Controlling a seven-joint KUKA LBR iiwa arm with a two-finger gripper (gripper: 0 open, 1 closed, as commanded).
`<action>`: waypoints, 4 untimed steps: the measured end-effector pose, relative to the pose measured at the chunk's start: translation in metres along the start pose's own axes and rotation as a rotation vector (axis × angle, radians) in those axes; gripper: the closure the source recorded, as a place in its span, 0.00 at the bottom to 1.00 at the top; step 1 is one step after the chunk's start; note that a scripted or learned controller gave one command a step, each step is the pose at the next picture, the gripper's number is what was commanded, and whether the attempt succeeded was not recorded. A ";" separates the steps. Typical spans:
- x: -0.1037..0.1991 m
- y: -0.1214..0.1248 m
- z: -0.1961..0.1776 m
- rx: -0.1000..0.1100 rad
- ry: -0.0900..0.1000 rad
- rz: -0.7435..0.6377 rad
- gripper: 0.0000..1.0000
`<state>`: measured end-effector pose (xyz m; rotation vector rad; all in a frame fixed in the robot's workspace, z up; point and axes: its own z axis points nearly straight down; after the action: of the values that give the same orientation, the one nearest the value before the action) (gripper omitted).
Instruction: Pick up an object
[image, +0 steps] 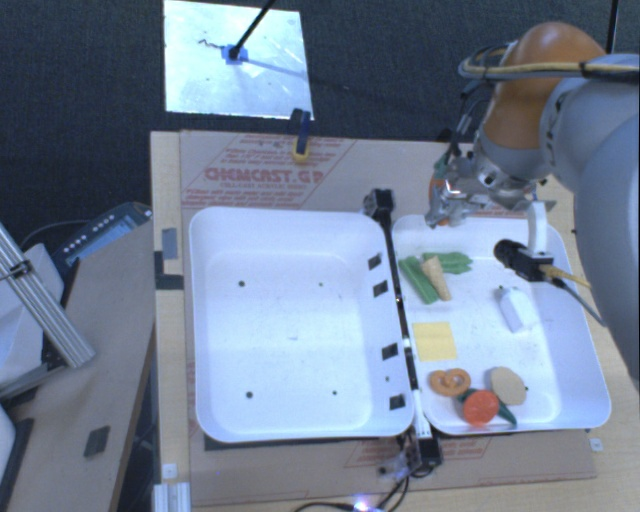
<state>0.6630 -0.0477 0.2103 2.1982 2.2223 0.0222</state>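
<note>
Objects — six in right bin (560, 400); left bin (210, 300).

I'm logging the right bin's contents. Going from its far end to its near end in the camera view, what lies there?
Tool over the far edge → green vegetable → yellow square → orange ring → red tomato.

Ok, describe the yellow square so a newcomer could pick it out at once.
Start at the right bin of the two white bins. Along its left wall, about midway down, the yellow square lies flat below the green pods and above the orange ring. It is the one flat, plain yellow, straight-edged piece there.
</note>
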 end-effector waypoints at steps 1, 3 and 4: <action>0.009 0.006 0.008 0.017 0.000 0.005 1.00; 0.063 0.006 0.025 0.018 0.002 0.004 1.00; 0.096 0.006 0.025 0.018 0.002 0.004 1.00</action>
<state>0.6688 0.0480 0.1849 2.2131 2.2281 0.0039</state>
